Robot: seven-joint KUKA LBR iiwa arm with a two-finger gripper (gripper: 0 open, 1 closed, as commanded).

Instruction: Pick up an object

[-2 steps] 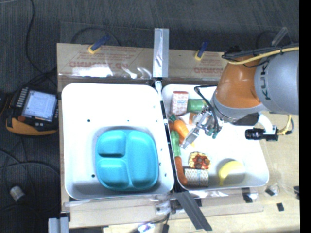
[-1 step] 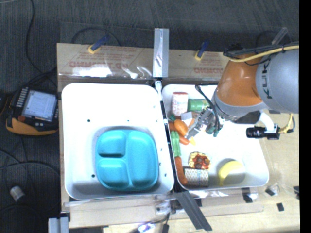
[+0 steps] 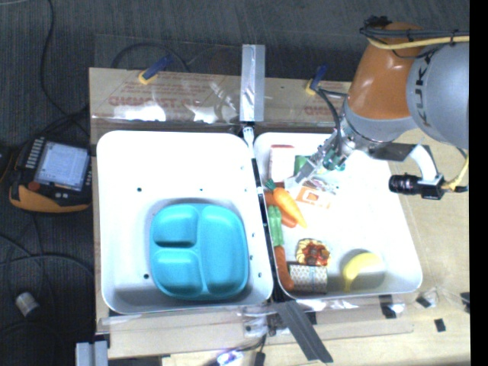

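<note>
My gripper [image 3: 320, 165] is low over the back left part of the right bin [image 3: 381, 204], with the grey and orange arm [image 3: 389, 75] reaching in from the upper right. Just to its left stands a white box with a red top [image 3: 281, 161]. A small white and orange packet [image 3: 313, 195] lies right below the gripper. An orange carrot [image 3: 287, 207] lies beside the packet, along with a green piece [image 3: 274, 224] by the bin's left wall. Nothing visibly hangs from the gripper.
Near the right bin's front lie a yellow lemon [image 3: 361, 267], a round pizza-like toy [image 3: 313, 252], a dark checkered block [image 3: 309, 278] and a red piece [image 3: 280, 261]. The left bin [image 3: 130, 166] holds a blue divided tray [image 3: 200, 248]. A handheld screen [image 3: 53, 172] sits off the bench at left.
</note>
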